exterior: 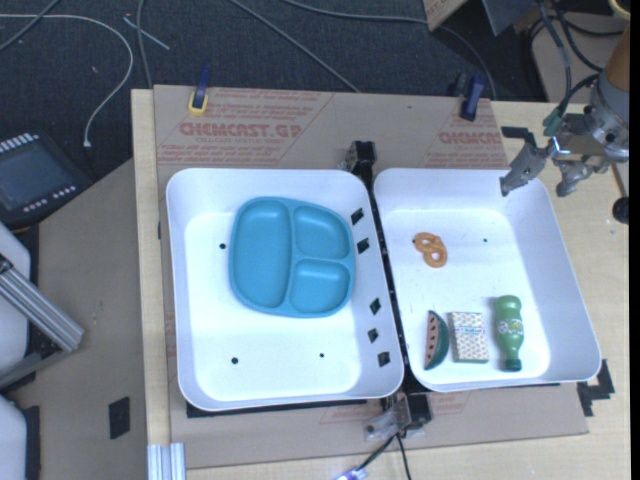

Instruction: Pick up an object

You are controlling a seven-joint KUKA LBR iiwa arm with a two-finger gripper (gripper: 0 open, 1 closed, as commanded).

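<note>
My gripper hangs over the far right corner of the right bin, fingers spread open with nothing between them. Below it in that bin lie a small brown pretzel, a watermelon slice, a speckled square sponge-like block and a green bottle. The pretzel sits near the bin's middle, well left of and nearer than the gripper. The other three line up along the near edge.
The left bin holds a blue divided plate. Black clips run along the seam between the bins. Blue clamps pin the cardboard base at the far edge. Cables trail on the floor beyond.
</note>
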